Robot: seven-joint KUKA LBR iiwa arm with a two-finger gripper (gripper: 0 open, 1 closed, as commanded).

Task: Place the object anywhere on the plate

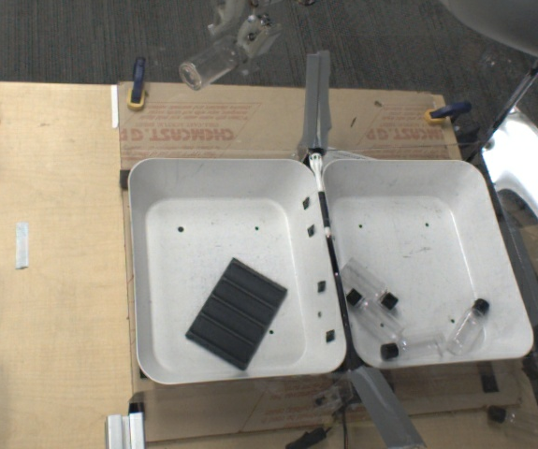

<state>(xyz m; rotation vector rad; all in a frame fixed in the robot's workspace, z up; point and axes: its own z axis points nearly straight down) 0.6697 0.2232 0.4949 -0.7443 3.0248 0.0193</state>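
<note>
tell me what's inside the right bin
Clear vials with black caps lie near the front of the right bin, one by the right wall. Their exact number is hard to tell.

We see the pincer (246, 28) as a compact assembly of pale grey metal parts, with small dark screws or joints set among lighter plates. Above it, at the frame's top edge, we note a tangle of fittings with a green piece at its right. At the upper right corner we see a broad, smooth, rounded grey casing belonging to the arm (512, 3).
</note>
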